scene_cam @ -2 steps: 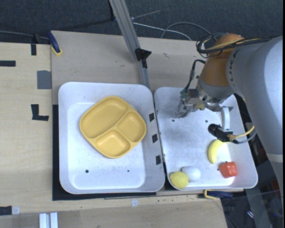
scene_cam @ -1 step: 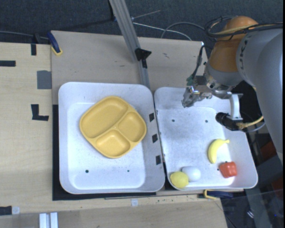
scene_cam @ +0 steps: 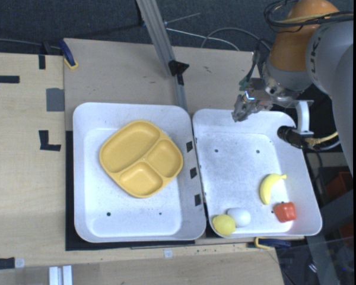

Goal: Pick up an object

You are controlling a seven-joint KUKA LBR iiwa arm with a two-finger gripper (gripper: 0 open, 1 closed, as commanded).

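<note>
My gripper hangs over the far rim of the right bin, its tips close together with nothing between them. In that bin's near right part lie a yellow banana-like toy, a small red object, a white egg-shaped object and a yellow ball. All of these lie well toward the front of the bin from the gripper.
The left bin holds a yellow divided plate. A grey metal bar slants down from the top toward the gap between the bins. The arm's orange band and grey links stand at the upper right.
</note>
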